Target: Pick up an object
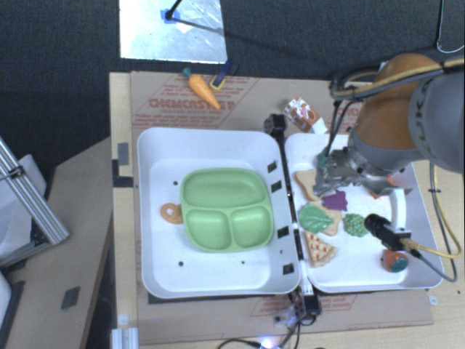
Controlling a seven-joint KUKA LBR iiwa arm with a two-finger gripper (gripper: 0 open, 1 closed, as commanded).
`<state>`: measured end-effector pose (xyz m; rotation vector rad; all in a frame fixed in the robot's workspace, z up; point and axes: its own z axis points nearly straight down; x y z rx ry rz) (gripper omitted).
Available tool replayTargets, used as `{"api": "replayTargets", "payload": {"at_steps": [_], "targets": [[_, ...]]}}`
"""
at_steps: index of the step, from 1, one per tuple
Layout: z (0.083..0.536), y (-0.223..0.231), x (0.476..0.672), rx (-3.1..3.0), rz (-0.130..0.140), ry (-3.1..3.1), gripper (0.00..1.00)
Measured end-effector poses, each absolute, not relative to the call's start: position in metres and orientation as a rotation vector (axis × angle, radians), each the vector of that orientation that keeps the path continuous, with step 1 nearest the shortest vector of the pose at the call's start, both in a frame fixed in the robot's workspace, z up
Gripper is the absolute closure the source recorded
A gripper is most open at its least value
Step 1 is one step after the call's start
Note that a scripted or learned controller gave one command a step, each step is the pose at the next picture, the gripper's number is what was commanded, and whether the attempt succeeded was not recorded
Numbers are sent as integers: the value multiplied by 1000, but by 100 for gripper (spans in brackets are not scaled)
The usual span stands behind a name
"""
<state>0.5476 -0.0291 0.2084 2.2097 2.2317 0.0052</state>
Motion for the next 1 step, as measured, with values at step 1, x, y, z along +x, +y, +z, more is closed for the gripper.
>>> {"api": "replayTargets", "payload": {"at_steps": [1], "targets": [[204,22,560,2209,5,2233,100]]}}
